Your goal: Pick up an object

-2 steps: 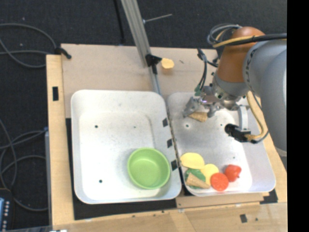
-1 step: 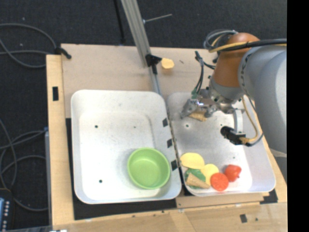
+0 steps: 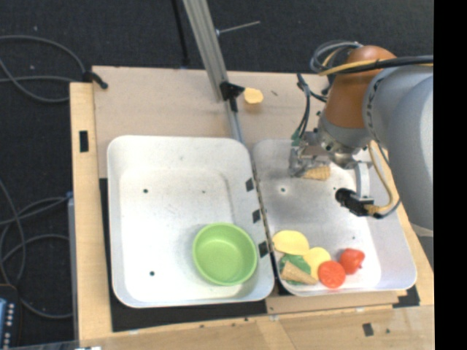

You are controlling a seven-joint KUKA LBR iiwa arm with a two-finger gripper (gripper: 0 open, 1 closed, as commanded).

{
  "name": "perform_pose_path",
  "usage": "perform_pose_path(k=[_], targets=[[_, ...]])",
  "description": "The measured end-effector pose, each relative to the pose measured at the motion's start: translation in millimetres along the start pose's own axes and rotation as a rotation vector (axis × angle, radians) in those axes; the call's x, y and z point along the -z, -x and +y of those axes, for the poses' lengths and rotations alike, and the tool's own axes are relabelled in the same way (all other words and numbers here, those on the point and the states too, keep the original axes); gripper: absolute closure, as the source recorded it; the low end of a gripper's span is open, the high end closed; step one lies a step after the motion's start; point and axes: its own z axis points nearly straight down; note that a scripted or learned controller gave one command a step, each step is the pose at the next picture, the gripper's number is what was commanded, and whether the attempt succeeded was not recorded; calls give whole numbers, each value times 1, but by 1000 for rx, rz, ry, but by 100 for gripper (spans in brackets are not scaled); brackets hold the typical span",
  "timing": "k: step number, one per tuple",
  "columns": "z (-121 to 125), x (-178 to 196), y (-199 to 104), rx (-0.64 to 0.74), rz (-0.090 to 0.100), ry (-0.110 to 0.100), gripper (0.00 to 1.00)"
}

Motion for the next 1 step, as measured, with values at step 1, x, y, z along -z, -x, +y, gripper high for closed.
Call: perform_pose_path(k=[1], targets=[[-2,45,1,1,4,-11,100]])
